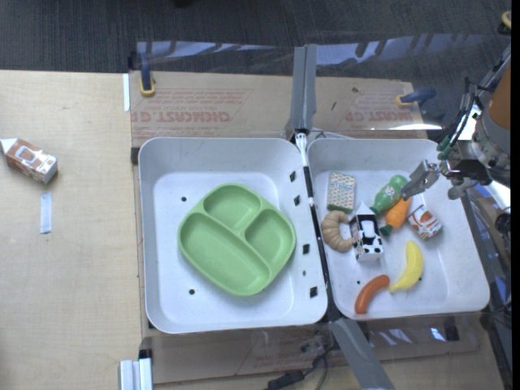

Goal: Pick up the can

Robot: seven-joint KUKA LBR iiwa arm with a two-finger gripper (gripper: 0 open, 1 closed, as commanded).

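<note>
The can (425, 222), small and white with an orange-red label, lies tilted in the right bin (471, 299) near its right wall. Just left of it are an orange carrot (396, 213) and a green bottle (389, 192). My gripper (424, 178) hangs over the bin's upper right area, a little above and beyond the can and apart from it. Nothing shows in its grasp.
Also in the right bin are a cracker box (342, 192), a croissant (335, 230), a black-and-white cow toy (368, 239), a banana (409, 267) and a red pepper (371, 292). The left bin (154, 218) holds a green divided plate (236, 238). A small carton (31, 161) lies on the bench far left.
</note>
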